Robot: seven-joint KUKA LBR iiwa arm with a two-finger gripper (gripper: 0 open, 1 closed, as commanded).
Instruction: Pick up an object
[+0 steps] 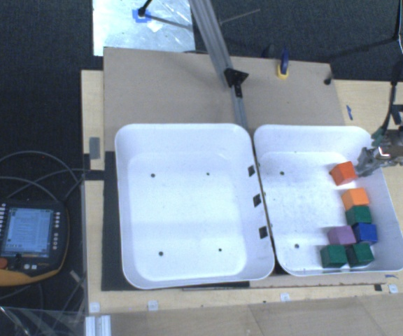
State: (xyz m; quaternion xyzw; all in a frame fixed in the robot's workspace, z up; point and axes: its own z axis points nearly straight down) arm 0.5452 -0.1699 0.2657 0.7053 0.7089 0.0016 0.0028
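At the near edge of the tabletop (187, 303) stand the two white bins. The right bin (306, 187) holds all the blocks, gathered along its right wall. Closest to me are two dark green blocks (334, 256) and (360, 254), side by side in the near right corner. Just behind them lie a purple block (341, 235) and a blue block (365, 232), then another green block (357, 215), then an orange block (355, 197). A little apart, further back, a red-orange block (341, 173) lies turned at an angle. The left bin (184, 201) shows a bare white floor with some small dark dots.

The tool (366, 161) is low at the right rim of the right bin, just beside the red-orange block; I cannot tell how far it is open.

On the floor at the left lies a teach pendant (23, 242) with a lit screen; its writing is too small to read.
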